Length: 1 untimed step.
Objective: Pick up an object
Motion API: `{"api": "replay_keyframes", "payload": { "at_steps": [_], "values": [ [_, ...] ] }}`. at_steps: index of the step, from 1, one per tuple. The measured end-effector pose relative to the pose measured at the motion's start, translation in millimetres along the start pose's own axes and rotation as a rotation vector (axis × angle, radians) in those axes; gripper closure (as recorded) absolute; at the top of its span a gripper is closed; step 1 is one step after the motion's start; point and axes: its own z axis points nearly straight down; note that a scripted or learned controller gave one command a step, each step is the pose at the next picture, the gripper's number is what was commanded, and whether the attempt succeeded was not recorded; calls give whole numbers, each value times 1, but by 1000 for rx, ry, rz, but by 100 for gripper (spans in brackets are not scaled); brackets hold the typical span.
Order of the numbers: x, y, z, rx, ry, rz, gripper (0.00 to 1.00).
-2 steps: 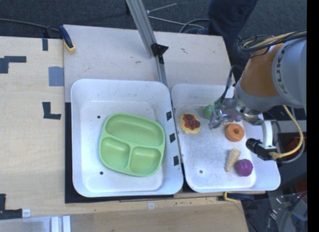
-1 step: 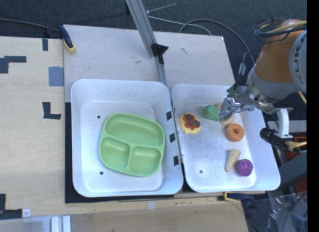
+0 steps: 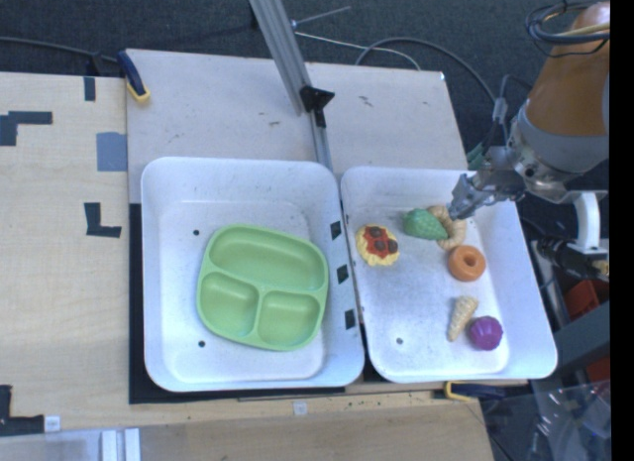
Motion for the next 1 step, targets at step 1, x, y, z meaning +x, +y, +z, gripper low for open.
{"api": "replay_keyframes", "payload": {
  "at_steps": [1],
  "values": [
    [60, 11, 5, 6, 2, -5, 100]
  ]
}}
